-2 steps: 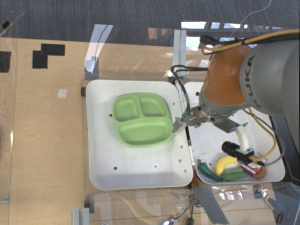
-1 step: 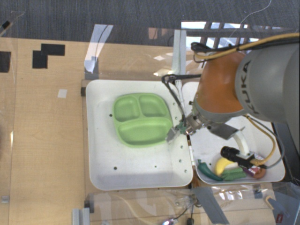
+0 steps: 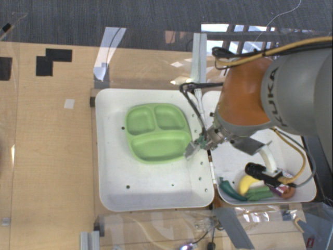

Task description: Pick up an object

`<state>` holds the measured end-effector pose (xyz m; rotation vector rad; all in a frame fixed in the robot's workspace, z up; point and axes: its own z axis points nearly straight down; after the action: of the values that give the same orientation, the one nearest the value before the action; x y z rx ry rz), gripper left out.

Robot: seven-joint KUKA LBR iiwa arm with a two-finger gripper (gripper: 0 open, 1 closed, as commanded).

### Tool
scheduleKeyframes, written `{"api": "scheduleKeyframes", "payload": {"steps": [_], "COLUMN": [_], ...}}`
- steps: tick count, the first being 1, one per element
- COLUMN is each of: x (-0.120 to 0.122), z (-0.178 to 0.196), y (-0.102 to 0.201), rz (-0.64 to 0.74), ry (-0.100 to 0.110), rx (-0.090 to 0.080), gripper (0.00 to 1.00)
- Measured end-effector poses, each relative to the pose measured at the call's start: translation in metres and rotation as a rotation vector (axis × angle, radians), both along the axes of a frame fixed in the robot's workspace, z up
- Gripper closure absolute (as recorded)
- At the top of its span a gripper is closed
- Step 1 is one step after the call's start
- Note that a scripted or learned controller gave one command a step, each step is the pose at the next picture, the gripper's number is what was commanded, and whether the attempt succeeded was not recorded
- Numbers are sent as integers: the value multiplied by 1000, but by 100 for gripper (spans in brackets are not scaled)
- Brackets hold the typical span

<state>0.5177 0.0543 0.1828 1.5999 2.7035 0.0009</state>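
A green divided plate (image 3: 156,132) lies in the left white bin (image 3: 119,191), toward its back right. My gripper (image 3: 199,144) hangs low over the divider between the two bins, right at the plate's right rim. No object shows between its tips. In the right white bin (image 3: 307,191), at the front, lie a yellow banana (image 3: 246,184), a green elongated thing (image 3: 256,194) and a small reddish-brown item (image 3: 285,190). The grey arm with its orange band (image 3: 244,95) covers much of the right bin.
The bins stand side by side on a wooden bench (image 3: 47,139). A clear panel and metal brackets (image 3: 197,56) rise behind the bins. The left bin's front half is bare white floor.
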Motion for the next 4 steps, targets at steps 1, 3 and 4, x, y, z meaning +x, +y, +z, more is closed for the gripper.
{"api": "scheduleKeyframes", "payload": {"steps": [1, 3, 4], "x": [-30, -30, -28], "z": [0, 0, 9], "y": [-71, -49, -49], "rz": [19, 7, 9], "ry": [-1, -1, -3], "rx": [0, 0, 1], "gripper": [0, 0, 100]}}
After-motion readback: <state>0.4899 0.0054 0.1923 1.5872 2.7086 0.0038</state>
